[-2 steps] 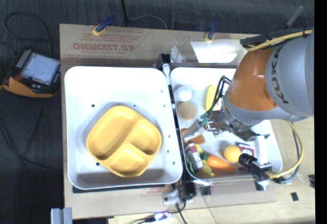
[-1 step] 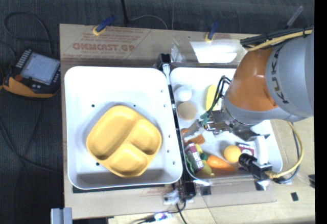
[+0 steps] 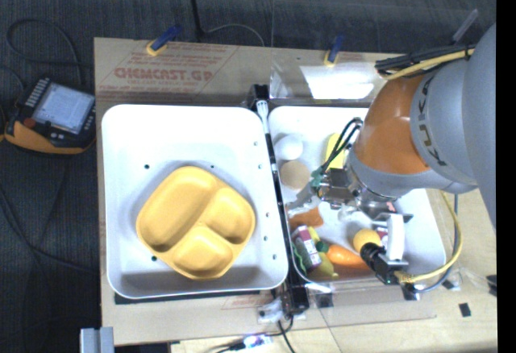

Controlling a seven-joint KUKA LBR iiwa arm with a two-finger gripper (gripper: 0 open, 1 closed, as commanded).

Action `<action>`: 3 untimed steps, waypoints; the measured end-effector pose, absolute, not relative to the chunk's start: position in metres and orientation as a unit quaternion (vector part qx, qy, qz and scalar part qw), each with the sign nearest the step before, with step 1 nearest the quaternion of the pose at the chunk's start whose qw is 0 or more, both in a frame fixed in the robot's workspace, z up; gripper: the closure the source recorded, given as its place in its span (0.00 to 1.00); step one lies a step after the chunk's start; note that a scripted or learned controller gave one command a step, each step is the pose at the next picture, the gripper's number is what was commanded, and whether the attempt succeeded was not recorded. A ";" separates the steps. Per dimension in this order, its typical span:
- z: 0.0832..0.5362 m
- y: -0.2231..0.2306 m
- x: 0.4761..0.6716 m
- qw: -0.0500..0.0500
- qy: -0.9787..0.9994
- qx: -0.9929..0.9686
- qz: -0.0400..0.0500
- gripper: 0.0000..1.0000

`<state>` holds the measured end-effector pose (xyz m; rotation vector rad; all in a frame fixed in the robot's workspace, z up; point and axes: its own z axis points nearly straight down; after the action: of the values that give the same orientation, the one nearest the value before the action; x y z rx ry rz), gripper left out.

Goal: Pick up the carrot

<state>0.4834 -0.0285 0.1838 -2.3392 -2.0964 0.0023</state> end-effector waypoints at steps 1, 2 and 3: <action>0.119 -0.094 0.482 0.001 -0.639 -0.769 0.002 0.00; 0.129 -0.094 0.483 0.001 -0.640 -0.769 0.002 1.00; 0.128 -0.094 0.483 0.001 -0.639 -0.769 0.002 0.00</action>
<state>0.4826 -0.0937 0.1284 -2.4134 -2.0075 0.0061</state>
